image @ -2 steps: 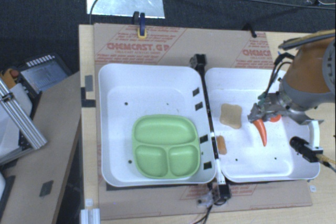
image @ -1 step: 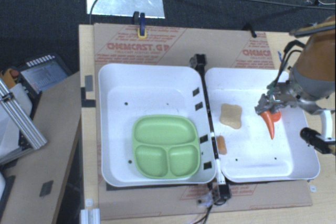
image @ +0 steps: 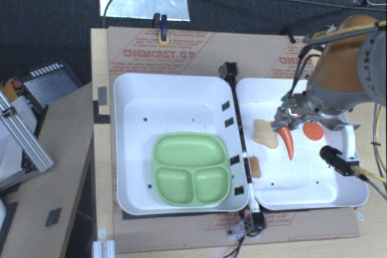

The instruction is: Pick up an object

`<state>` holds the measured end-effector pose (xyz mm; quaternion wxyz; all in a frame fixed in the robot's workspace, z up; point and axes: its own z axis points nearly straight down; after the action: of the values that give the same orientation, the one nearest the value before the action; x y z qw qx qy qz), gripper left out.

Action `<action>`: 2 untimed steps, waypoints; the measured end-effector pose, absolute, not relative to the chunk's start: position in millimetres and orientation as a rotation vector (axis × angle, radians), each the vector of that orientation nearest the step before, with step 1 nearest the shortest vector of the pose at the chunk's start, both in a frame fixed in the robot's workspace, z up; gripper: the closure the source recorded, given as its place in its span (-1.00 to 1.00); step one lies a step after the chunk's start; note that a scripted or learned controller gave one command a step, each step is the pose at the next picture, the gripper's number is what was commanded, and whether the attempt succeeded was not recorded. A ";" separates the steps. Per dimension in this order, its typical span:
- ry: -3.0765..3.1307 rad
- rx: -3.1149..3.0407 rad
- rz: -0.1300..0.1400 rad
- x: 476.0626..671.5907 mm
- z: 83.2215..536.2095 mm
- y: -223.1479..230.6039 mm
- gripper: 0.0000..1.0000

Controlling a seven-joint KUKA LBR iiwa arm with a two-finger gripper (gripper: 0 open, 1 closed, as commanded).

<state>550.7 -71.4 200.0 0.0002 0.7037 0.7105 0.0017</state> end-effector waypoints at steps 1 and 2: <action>2.233 2.211 0.004 559.8 194.4 -18.8 1.00; 2.232 2.210 0.006 576.6 208.8 30.1 1.00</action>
<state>576.6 30.1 208.8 0.0005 0.7036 0.7106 0.0020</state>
